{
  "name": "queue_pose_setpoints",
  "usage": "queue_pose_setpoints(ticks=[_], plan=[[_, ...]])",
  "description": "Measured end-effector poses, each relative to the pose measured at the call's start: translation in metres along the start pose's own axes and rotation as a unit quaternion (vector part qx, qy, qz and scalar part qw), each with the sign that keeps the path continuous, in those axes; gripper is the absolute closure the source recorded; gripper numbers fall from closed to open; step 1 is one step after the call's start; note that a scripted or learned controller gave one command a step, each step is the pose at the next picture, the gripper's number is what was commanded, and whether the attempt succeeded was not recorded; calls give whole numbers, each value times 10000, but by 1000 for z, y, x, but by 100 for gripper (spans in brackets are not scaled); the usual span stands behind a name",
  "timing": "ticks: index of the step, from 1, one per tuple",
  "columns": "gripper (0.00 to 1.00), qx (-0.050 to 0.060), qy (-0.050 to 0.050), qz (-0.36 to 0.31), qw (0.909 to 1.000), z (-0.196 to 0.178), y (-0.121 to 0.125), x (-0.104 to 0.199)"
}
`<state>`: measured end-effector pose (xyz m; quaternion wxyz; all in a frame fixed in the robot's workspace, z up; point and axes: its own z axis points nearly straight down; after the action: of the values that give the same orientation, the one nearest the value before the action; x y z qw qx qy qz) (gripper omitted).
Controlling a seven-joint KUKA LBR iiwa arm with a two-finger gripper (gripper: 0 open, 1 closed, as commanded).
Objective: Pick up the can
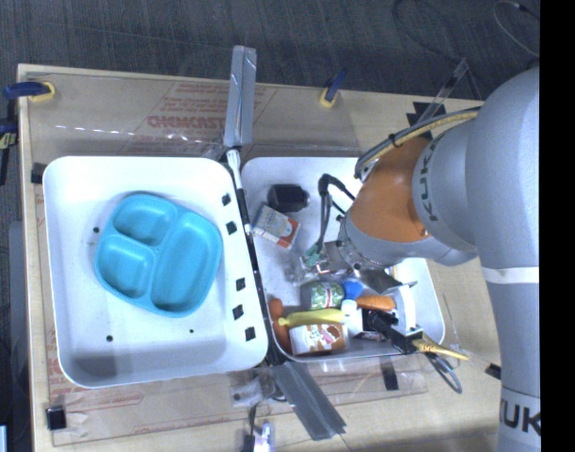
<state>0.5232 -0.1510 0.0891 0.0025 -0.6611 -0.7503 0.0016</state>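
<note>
Can (pixel 318 338) (red-labelled, on its side) lies against the near wall of the right bin (pixel 432 295), under a banana (pixel 313 317): not yet lifted. Beyond it, the gripper (pixel 336 269) hangs low over the clutter; grip state cannot be told.

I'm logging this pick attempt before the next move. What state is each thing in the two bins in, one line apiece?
blue divided tray: lying flat in the left bin, compartments bare.
can: on its side in the right bin, among clutter, not lifted.
banana: lying flat beside the can.
small carton: lying tilted near the divider.
black object: resting at the right bin's far end.
gripper: low over the can.
</note>
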Motion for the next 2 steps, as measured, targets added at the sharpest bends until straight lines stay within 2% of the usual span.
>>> queue_pose_setpoints(ticks=[1,2], plan=[[100,1,-4,1184,9930,-100,18,70],[0,1,-3,1186,9929,-100,18,70]])
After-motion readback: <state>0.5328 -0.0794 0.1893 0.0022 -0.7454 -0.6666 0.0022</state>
